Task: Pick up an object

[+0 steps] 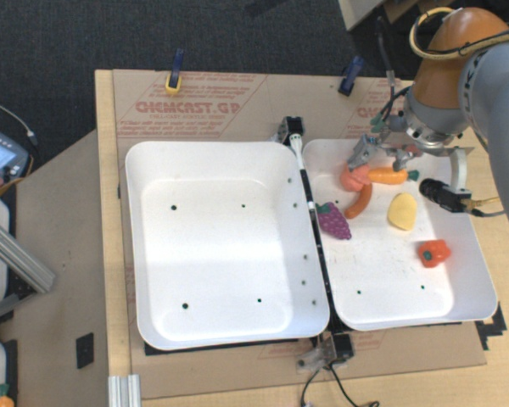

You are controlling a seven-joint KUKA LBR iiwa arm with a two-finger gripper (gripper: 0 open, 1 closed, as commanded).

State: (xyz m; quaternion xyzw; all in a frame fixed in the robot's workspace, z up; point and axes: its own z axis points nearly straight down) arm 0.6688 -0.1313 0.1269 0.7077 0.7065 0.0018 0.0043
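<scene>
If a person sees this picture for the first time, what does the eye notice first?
First the small bright toys in the right bin: a purple grape bunch, a yellow lemon, a red pepper and an orange carrot. Next, the grey arm with its orange band, whose gripper hangs just above the carrot.

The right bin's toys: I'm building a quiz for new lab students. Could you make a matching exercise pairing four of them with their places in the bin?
Things:
1. purple grapes
2. yellow lemon
3. red-orange pepper
4. orange carrot

Places:
A. nearest the bin's front right corner
B. just below the hand, at the back of the right bin
C. against the divider between the bins
D. mid-bin, between the sausage and the right wall

Pairs: 1-C, 2-D, 3-A, 4-B
</scene>
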